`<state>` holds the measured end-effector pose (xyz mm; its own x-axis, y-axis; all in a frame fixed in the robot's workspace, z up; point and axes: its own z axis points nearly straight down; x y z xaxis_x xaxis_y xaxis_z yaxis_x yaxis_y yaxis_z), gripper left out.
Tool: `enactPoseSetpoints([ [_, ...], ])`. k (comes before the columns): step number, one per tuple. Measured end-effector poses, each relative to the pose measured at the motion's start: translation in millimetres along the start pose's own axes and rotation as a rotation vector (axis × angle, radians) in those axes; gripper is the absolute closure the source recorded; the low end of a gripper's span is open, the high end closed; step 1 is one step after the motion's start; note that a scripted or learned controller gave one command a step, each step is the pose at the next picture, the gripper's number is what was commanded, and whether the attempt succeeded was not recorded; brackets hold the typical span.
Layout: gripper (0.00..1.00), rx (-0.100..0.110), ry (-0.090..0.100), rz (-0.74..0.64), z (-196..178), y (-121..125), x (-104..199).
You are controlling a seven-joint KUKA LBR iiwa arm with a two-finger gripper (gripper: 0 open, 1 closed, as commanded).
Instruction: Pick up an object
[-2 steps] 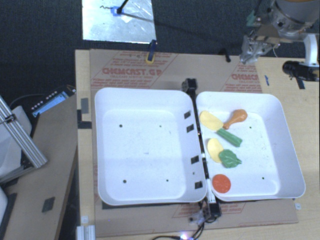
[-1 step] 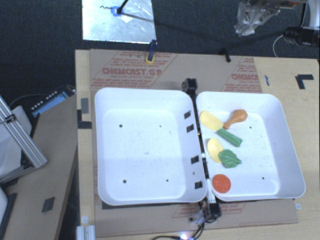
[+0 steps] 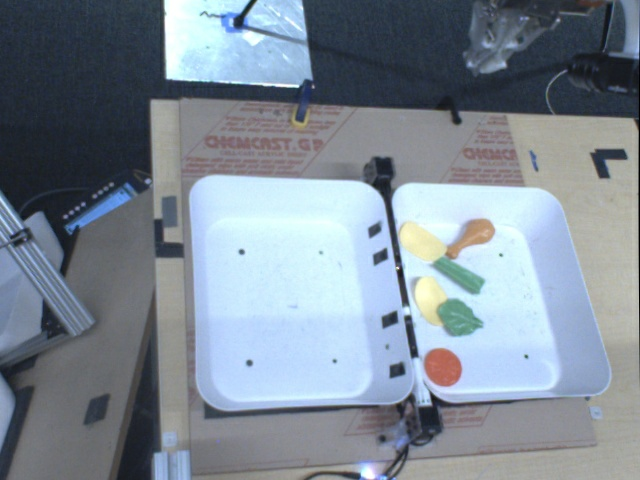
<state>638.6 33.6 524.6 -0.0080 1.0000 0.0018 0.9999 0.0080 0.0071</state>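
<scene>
The pick is not yet begun: the end effector (image 3: 497,40) is hanging high at the far right, well apart from both bins, and whether it is open or closed I cannot tell. Nothing is sitting in it visibly. The right bin (image 3: 575,298) is holding every candidate: an orange drumstick (image 3: 472,236), two yellow pieces (image 3: 422,241), a green stick (image 3: 459,275), a green leaf (image 3: 459,316) and a red disc (image 3: 443,367) nearest. The left bin (image 3: 290,293) is carrying no objects.

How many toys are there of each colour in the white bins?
Yellow: 2, an upper piece and a lower piece
Green: 2, a stick and a leafy piece
Orange: 1, a drumstick shape
Red: 1, a round piece
Total: 6, all in the right bin
</scene>
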Motion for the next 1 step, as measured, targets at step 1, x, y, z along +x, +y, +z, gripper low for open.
enactPoseSetpoints([
  [1, 1.00, 0.004, 0.000, 0.000, -12.3, -66.5, 25.2],
])
